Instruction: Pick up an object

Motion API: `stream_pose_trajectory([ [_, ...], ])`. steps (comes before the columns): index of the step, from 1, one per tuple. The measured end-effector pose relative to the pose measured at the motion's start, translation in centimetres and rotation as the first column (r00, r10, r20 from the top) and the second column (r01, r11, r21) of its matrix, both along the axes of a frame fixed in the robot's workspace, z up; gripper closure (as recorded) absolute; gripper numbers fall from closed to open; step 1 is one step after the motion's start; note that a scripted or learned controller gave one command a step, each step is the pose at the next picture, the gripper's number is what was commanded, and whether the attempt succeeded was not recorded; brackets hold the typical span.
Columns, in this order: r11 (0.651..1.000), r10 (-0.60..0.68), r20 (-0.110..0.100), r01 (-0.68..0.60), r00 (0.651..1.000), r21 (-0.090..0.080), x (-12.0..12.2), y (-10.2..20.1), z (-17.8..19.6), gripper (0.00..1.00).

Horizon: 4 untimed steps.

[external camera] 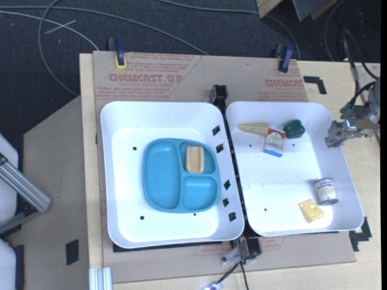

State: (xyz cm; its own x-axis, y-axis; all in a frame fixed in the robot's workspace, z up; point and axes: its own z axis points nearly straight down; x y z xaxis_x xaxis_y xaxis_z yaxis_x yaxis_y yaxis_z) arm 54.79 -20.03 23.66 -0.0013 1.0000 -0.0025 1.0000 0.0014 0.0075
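Observation:
The right bin point(284, 180) holds several small objects: a tan cone-shaped piece point(254, 127), a red, white and blue carton point(274, 142), a dark green lump point(294, 128), a small can point(325, 191) and a yellow wedge point(310, 211). My gripper point(340, 132) is over that bin's right rim, near its far corner. It is well apart from every object; the green lump is the closest, off to its left. Nothing shows in its grasp.
The left bin point(121, 162) holds a blue divided tray point(166, 177) with a tan bread slice point(195, 159) in its far right compartment. Black clips point(219, 141) line the seam between the bins. Cables trail beyond the board's far edge.

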Motion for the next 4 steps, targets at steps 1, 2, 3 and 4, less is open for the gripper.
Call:
stream_pose_trajectory([
  [1, 1.000, 0.005, -0.009, -0.005, 1.000, 0.006, -1.0, 6.1, 0.5, 1.00],
  [2, 1.000, 0.005, -0.009, -0.005, 1.000, 0.006, -2.1, 11.7, 1.3, 1.00],
  [3, 1.000, 0.005, -0.010, -0.005, 1.000, 0.006, -3.1, 17.2, 1.8, 1.00],
  [4, 1.000, 0.004, -0.012, -0.004, 1.000, 0.006, -4.4, 22.8, 0.4, 1.00],
])
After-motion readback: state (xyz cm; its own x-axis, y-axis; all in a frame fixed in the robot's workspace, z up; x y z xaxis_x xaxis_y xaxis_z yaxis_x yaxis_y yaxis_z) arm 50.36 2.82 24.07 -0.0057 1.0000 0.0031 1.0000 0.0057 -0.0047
